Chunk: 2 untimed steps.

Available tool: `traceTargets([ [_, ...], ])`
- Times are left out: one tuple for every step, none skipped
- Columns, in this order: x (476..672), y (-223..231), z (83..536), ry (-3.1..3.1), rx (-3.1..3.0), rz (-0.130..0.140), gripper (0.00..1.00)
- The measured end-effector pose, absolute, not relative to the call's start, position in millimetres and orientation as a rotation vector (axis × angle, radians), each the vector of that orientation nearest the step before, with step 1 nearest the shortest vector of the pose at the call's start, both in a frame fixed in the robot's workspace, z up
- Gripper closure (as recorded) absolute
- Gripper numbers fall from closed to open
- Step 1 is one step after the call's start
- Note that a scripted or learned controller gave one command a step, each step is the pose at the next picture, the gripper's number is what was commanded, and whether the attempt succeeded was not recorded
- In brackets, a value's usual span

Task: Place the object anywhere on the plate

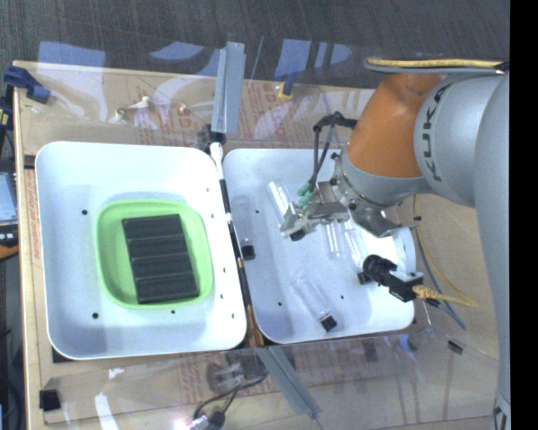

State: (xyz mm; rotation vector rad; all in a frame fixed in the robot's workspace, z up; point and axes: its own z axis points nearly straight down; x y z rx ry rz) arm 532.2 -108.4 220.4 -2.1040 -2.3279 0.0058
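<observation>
Camera view status: the dark ridged block (pixel 161 258) already lies on the green plate (pixel 110 267) in the left bin (pixel 63 186), while the gripper (pixel 298 222) hovers over the right bin (pixel 260 312), jaws' state indeterminable.

I see a pale wooden worktop (pixel 117 106). Two shallow white bins rest directly on it, left bin (pixel 58 240) touching right bin (pixel 269 312).

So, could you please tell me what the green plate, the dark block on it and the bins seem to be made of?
The plate: probably plastic, matte lime green, uniform colour with soft rounded edges. The block: dark and dull, ribbed into strips, perhaps rubber or plastic; I cannot tell which. The bins: likely moulded white plastic, smooth with a slight sheen and rounded corners.
</observation>
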Motion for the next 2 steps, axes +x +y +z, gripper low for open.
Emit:
traceTargets([
  [532.8,-59.8,196.7,-2.407,-2.014,0.006,1.0],
  [531.9,20.8,191.3,-2.488,-1.911,0.005,1.0],
])
